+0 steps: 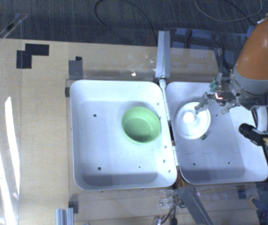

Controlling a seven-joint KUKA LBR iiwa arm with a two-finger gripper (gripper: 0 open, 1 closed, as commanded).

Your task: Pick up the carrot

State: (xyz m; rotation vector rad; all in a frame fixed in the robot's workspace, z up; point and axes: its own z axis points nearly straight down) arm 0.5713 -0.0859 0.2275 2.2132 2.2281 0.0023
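The camera view looks down on two white bins on the bench (35, 125). The left bin (92, 139) holds a green bowl (141, 124). In the right bin (227, 158) lies a white dish (192, 121). The hand (202, 106) hangs over the dish's rim; its grip cannot be told. I cannot make out the carrot.

Arm (260, 55): rounded grey shell, smooth and bulky, entering at the right
Band (260, 43): broad glossy orange dome above the wrist
Wrist: paler grey collar under the orange
Gripper (204, 108): thin metal-grey parts, small and angular
Lights: a tiny red and a green glint on the wrist fitting
Cables: dark leads beside the wrist
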